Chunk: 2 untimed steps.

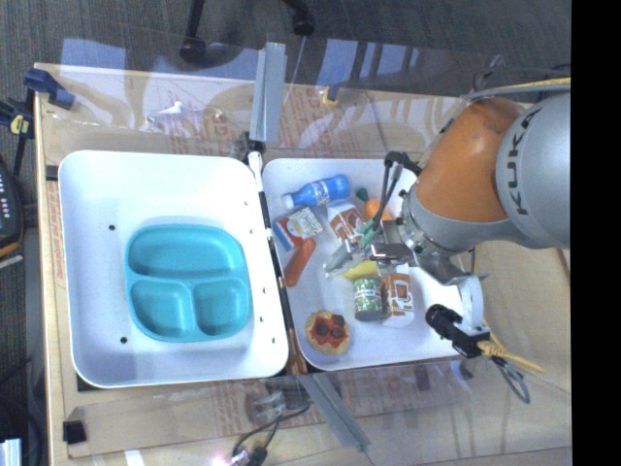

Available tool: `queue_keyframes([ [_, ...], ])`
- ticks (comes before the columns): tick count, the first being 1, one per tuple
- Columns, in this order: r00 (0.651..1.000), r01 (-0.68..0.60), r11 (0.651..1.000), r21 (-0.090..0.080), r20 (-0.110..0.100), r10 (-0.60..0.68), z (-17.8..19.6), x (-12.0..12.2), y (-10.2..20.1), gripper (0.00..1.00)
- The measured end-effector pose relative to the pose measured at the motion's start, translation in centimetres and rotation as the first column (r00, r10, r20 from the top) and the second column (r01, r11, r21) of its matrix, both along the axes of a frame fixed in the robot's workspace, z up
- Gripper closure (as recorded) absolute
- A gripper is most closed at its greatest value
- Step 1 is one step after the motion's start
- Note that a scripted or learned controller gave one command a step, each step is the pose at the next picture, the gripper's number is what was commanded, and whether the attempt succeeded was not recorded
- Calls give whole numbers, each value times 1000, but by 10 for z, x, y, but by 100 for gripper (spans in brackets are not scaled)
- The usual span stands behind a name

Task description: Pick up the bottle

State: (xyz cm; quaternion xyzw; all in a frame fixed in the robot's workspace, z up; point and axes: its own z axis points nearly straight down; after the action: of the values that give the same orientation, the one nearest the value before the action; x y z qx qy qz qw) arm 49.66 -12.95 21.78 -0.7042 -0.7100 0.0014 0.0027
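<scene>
The bottle point(316, 191) is clear blue plastic with a blue cap and lies on its side at the back left of the right bin point(291, 343). My gripper point(361, 250) hangs low over the middle of that bin, among the packets, to the right of the bottle and nearer the front. It is apart from the bottle. The grey arm with its orange band point(475, 168) covers the bin's right side.
Around the gripper lie a red sausage point(299, 260), snack packets point(303, 223), a small can point(369, 299), a jar point(398, 295) and a fruit tart point(328, 330). The left bin point(87, 178) holds a blue divided tray point(186, 282).
</scene>
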Motion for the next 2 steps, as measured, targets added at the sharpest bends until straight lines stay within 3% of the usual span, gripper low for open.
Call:
queue_keyframes([
  [1,1000,21,1000,-1,3,-21,8,85,-33,0],
  [2,997,83,997,-2,3,-83,-32,133,-67,0],
])
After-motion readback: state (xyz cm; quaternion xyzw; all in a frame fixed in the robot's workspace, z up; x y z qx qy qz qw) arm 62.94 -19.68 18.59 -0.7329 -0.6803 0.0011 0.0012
